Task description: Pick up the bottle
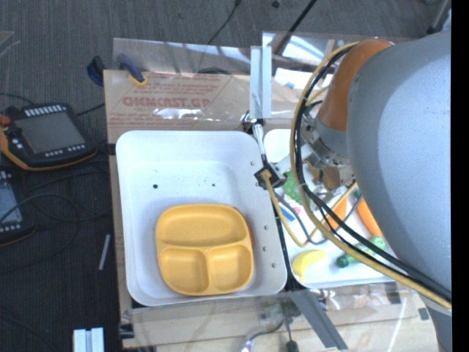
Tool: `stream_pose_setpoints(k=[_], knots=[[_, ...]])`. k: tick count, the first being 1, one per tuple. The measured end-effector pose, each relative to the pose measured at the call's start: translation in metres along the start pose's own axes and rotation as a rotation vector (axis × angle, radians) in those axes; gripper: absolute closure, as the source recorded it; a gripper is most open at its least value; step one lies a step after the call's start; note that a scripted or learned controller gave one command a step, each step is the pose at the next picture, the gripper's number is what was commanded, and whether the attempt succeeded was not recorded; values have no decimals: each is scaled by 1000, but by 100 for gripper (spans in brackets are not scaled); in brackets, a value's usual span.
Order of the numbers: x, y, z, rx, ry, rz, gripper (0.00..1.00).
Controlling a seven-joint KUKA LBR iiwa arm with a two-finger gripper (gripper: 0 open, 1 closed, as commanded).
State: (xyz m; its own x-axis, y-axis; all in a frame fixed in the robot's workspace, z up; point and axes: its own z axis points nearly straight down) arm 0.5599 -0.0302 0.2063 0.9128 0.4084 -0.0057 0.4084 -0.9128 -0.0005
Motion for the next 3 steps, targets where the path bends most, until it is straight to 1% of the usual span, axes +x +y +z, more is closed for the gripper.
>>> stream_pose_setpoints(k=[1, 2, 3], knots=[[-44, -92, 24, 2, -2, 212, 0], [15, -161, 58, 1, 0, 222, 0], [-50, -78, 24, -1, -2, 189, 0]])
